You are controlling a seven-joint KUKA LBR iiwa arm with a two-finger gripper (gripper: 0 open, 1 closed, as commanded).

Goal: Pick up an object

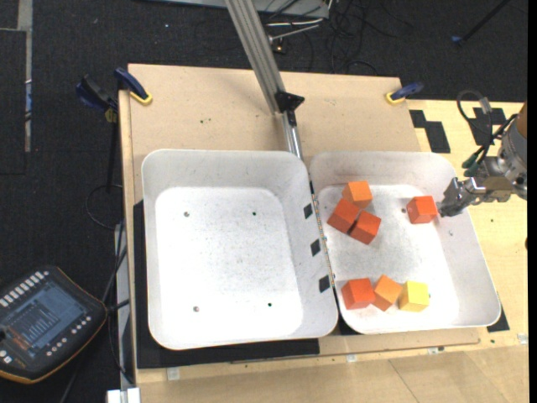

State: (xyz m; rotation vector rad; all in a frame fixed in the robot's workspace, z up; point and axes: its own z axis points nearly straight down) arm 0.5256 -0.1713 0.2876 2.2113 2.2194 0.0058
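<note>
Grey robot arm reaches in from the right; its dark two-finger hand [456, 198] sits low at the right wall of the right shallow white plastic bin [470, 263]. Whether it is wide or narrow cannot be told at this size. A small red-orange cube [421, 209] lies just left of the hand, near but not visibly gripped. Further cubes sit mid-bin and along the near side, including a yellow cube [415, 295]. Left white bin [159, 225] adjoins on the table [210, 116].

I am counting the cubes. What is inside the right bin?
The right bin holds seven cubes: four red-orange, two orange and one yellow cube. None looks covered.
</note>
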